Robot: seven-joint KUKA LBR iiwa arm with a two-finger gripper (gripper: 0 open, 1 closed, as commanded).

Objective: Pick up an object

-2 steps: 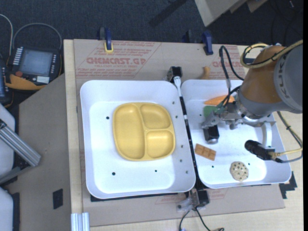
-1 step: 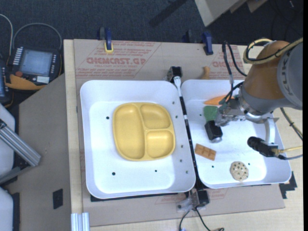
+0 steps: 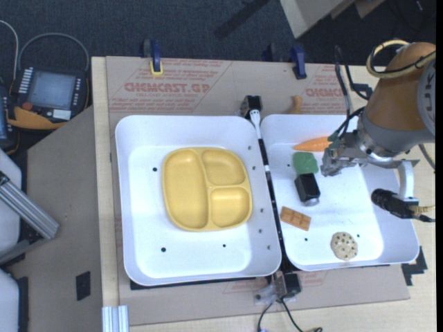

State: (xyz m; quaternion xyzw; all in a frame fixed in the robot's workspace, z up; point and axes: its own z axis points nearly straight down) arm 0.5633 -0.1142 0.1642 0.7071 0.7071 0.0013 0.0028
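Filling the middle of the left bin (image 3: pixel 131 185), a yellow divided plate (image 3: pixel 206 187) is seen lying flat, with its three compartments bare. The right bin (image 3: pixel 387 244) is set just beside the left one, their rims touching along the centre. Within the right bin, a small orange cracker (image 3: pixel 295 218) is found at about 8 o'clock from the bin's middle, close to the left wall. A black block (image 3: pixel 306 188) is placed near 10 o'clock, and a green piece (image 3: pixel 304 162) is touching its upper end. An orange carrot (image 3: pixel 311 144) is laid at about 11 o'clock, just above the green piece. A round speckled cookie (image 3: pixel 344 245) is seen at 6 o'clock, near the lower wall. The gripper (image 3: pixel 332 159) is held low just right of the green piece, beside the carrot's tip; whether it is released or clenched cannot be told, and nothing is seen grasped.
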